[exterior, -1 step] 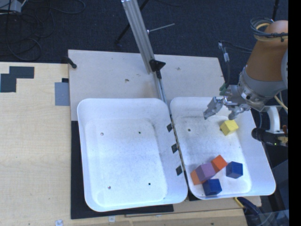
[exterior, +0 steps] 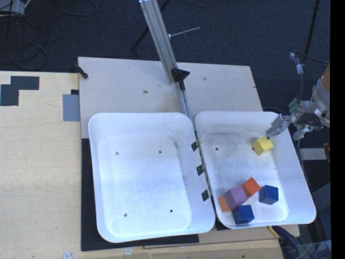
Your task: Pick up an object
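Observation:
A yellow block [exterior: 262,145] lies in the upper right part of the right bin [exterior: 229,128]. My gripper [exterior: 276,127] reaches in over that bin's right rim, and its tip ends just above and right of the yellow block, very close to it. Whether it touches the block is unclear. Near the bin's front wall sits a cluster of blocks: an orange one [exterior: 250,186], a purple one [exterior: 235,197] against a second orange one [exterior: 223,203], and two blue ones [exterior: 268,194] [exterior: 243,214].
The left bin [exterior: 108,125] sits beside the right one, with black clips [exterior: 199,169] along the shared rim. A slanted aluminium rail [exterior: 161,42] rises behind the bins. Cables and stands lie on the dark floor at the back.

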### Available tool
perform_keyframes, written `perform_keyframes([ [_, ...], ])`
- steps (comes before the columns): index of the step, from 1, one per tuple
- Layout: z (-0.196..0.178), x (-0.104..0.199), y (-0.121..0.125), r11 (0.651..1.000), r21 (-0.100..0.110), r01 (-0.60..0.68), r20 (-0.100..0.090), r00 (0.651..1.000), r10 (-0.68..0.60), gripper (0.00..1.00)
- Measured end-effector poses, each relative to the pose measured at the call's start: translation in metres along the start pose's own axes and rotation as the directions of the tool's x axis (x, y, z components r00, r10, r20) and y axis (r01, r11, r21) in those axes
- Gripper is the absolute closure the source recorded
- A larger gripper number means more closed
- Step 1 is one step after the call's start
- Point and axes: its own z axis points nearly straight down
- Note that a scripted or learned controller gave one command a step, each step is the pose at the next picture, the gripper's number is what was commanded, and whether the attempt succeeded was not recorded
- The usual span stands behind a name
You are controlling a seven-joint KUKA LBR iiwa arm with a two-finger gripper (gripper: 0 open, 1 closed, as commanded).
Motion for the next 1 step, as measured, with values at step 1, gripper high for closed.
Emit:
perform_keyframes([
  [1, 0.1749, -0.0121, -0.0016, 1.0, 0.0, 0.006, -0.005, 1.0, -0.006, 0.0],
])
